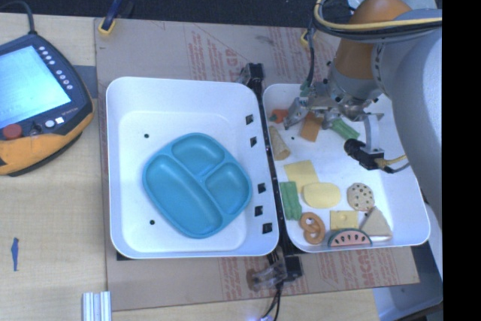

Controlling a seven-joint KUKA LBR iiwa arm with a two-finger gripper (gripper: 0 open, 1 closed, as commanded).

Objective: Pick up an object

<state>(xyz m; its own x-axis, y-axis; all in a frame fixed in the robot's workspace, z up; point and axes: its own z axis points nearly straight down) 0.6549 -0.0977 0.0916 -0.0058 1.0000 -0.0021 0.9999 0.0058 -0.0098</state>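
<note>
My gripper [312, 115] hangs low over the far end of the right bin [415, 235], under the grey arm with its orange band. A brown block [310, 129] sits right at the gripper's tip, and whether it is gripped is unclear. A small red piece [279, 116] lies to its left and a green piece [346, 128] to its right. Further toward the front lie a beige bread piece [279, 146], a yellow cheese square [301, 171], a yellow oval [322, 195], a green stick [291, 200], a pretzel [310, 225], a cookie [361, 196] and a watermelon slice [350, 239].
The left bin [114, 162] holds a blue divided plate [197, 183]. A black divider with clips [264, 162] runs between the bins. A control pendant [34, 101] lies on the bench at the far left. A black cable end [365, 154] dangles beside the arm.
</note>
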